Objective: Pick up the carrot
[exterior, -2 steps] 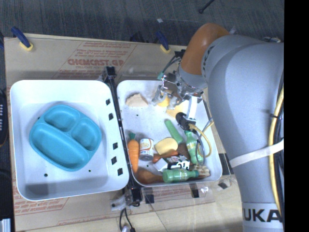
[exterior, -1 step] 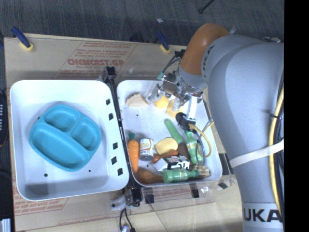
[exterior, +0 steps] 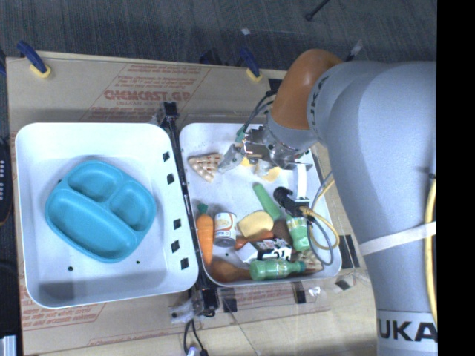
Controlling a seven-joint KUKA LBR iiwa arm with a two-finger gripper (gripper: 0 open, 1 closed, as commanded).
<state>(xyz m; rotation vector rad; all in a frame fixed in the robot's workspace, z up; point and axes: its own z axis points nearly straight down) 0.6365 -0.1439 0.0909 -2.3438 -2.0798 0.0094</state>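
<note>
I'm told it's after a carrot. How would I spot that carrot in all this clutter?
Look at the right-hand shallow white bin, the crowded one. Along its left wall, toward the near end, lies a long tapered orange carrot, pointing lengthwise down the wall. It sits just left of a small upright tin can, and it is the one bright orange thing among the green, yellow and brown items.

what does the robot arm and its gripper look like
The thick, rounded grey KUKA arm carries an orange band above the wrist and white "UKA" lettering low on its body. A pale strap crosses the grey shell. The small metallic gripper at its tip has thin cables looping nearby.
</note>
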